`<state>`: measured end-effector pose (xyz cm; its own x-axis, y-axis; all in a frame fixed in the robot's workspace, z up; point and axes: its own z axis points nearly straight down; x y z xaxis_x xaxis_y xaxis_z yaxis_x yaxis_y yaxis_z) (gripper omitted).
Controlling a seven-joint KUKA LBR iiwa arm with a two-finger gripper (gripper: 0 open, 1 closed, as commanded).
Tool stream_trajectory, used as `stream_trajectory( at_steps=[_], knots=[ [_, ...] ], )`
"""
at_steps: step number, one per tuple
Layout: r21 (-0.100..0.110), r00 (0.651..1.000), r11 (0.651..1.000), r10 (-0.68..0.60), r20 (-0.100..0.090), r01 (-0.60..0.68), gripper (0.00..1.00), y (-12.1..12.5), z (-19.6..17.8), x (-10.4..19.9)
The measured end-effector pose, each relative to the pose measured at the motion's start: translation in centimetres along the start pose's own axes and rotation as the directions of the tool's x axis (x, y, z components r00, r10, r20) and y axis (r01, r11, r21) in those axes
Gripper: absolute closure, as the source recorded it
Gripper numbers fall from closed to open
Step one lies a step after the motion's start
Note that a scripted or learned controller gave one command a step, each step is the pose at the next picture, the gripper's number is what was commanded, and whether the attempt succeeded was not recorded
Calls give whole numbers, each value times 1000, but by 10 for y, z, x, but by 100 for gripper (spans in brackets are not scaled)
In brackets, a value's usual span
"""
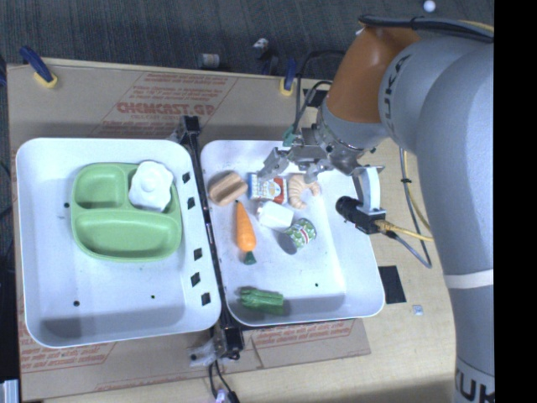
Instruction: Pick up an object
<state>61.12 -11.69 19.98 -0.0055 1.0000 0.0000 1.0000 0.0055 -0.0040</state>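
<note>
My gripper (290,170) hangs over the back of the right bin (361,284), open, its fingers spread just above a small red, white and blue carton (267,189) and a tan pastry-like toy (297,191). Nothing is held between the fingers. Around them lie a brown bread roll (224,186), an orange carrot (244,228), a white cup on its side (275,216), a green-and-white can (301,232) and, near the front wall, a green vegetable (261,300).
The left bin (42,309) holds a green divided tray (126,225) with a white round object (151,183) in its back right compartment. A black divider (201,225) runs between the bins. Cables (407,229) trail right of the right bin.
</note>
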Motion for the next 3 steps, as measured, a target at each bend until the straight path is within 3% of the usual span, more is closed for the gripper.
stream_trajectory(
  at_steps=[1,2,3],
  knots=[
    [0,1000,1000,0,0,0,0,-93,108,-84],
    [-1,1000,1000,-6,2,6,100,-92,98,-84],
    [-4,1000,1000,0,0,0,100,-134,-4,-65]
  ],
)
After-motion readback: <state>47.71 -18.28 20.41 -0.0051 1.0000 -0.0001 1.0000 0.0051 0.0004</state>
